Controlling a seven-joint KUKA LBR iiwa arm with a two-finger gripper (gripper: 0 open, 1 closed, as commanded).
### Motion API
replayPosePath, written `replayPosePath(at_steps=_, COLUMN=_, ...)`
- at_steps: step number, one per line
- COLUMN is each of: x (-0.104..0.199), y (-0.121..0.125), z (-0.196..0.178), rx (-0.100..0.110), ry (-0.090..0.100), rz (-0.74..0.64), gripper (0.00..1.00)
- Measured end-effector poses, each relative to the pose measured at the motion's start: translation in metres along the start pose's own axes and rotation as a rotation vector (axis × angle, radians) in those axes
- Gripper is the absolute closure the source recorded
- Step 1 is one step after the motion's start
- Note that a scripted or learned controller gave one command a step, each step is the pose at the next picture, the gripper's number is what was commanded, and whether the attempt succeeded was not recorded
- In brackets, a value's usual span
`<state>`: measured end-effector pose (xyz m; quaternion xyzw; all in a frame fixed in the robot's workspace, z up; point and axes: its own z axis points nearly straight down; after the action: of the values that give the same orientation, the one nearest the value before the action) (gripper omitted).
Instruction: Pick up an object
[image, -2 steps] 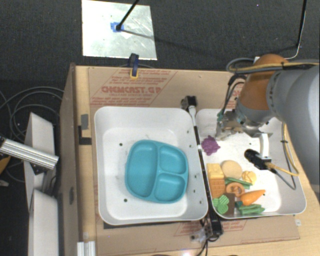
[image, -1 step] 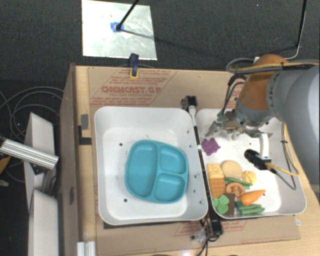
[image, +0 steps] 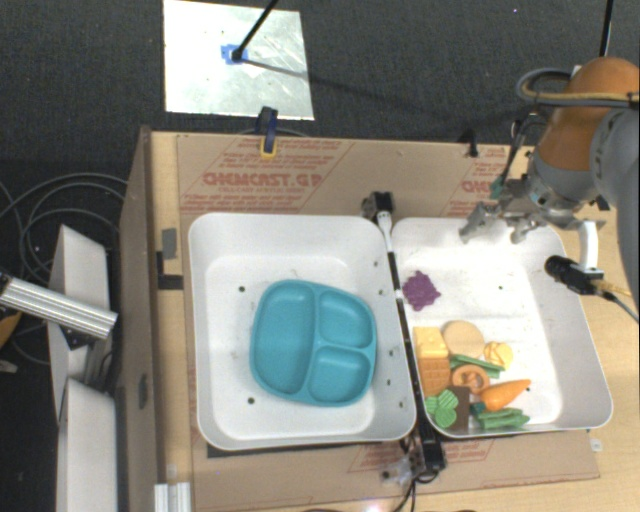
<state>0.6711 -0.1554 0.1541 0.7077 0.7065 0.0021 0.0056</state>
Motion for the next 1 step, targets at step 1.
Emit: replayPosePath(at_steps=1, x=0.0167, y=-0.0248, z=0.0156, rx=0.012, ry=0.004, rz=-0.003, gripper=0.0)
